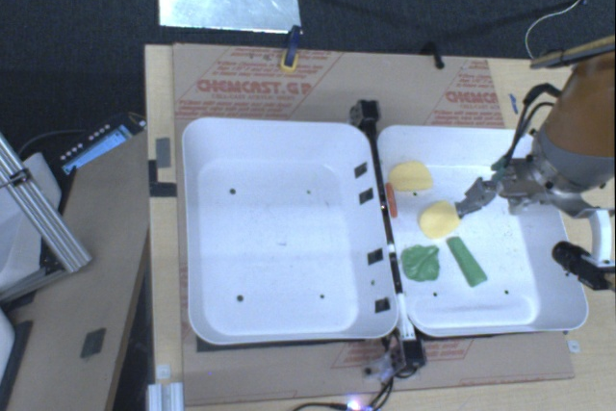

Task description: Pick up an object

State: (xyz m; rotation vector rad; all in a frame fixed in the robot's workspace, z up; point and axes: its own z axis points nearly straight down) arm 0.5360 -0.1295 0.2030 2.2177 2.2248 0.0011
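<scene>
Yellow lump near the middle of the right bin, with the gripper just beside its upper right edge, perhaps touching. Cannot tell the jaw state; too small and blurred. Second yellow piece farther up, near the divider. Green leafy item and green stick lying below the lump, close together. Thin orange sliver along the bin's left wall. Left bin alongside.

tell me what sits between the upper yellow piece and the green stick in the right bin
In the camera view, a second yellow piece lies between the upper yellow piece and the green stick.
</scene>
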